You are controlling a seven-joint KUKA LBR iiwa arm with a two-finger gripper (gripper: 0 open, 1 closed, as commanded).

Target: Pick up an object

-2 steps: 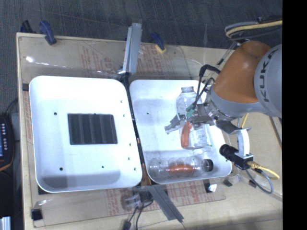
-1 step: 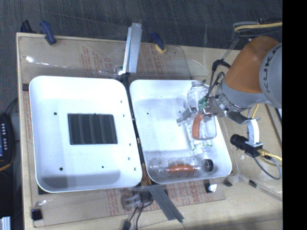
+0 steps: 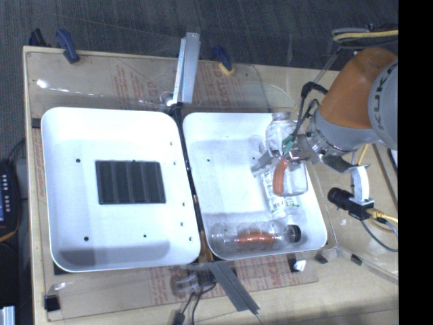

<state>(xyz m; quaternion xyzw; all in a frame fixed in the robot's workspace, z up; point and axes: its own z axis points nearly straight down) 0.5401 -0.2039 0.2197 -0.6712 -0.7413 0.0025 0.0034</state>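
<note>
bench (image 3: 101, 70) bearing two white bins side by side. left bin (image 3: 61, 181) holds a dark ribbed rectangular pad (image 3: 130, 182). right bin (image 3: 223, 154) holds two clear plastic bottles: one (image 3: 255, 235) lying along the near wall, one (image 3: 285, 181) along the right wall. grey arm (image 3: 352, 107) reaches in from the right; gripper (image 3: 281, 153) sits over the far end of the right-wall bottle. cannot tell whether the fingers are open or grasp it.

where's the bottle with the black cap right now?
In the camera view, the black-capped bottle lies on its side along the near wall of the right bin, just below the second bottle under the gripper.
</note>
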